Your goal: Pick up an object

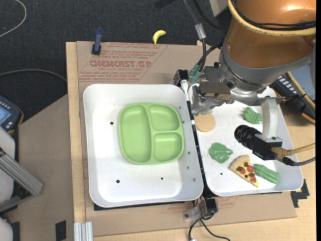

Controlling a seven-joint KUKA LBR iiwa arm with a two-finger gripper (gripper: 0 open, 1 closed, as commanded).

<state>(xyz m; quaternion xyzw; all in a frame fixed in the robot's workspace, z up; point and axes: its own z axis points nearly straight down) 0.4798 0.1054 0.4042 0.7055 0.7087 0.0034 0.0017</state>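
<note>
In the right bin [226,186], up in its far-left corner, the gripper [202,106] hangs right next to the seam where the two bins meet. Honestly I can't tell from this angle whether it's open or clamped, since the wrist body covers that bit. Nothing is visibly held in it either.

Just on the near side of the gripper there's a tan disc [205,123], round and flat, looking like a toy cookie. It lies on the bin floor with its far edge tucked under the gripper, so it's the closest thing to grab.

Other stuff in that bin:
- a green leaf [219,152] lying flat, nearer the camera than the disc and apart from it
- a toy pizza slice [244,168] near the front of the bin, toppings up
- a dark green leafy piece [266,173] just to the right of the pizza, looks like they touch
- a ruffled green piece [252,116] toward the far right side, partly hidden behind the robot hardware

The left bin [95,149] holds a green divided plate [150,133] with three compartments, sitting roughly in the middle and right way up.

Both bins rest on a cardboard sheet [125,64] with red CHEMCAST print. A blue clip [97,41] sits on its far-left edge, and a small yellow banana-shaped thing [159,35] lies on the dark floor just past it. The arm's orange band [273,14] looms in the top right corner.
</note>
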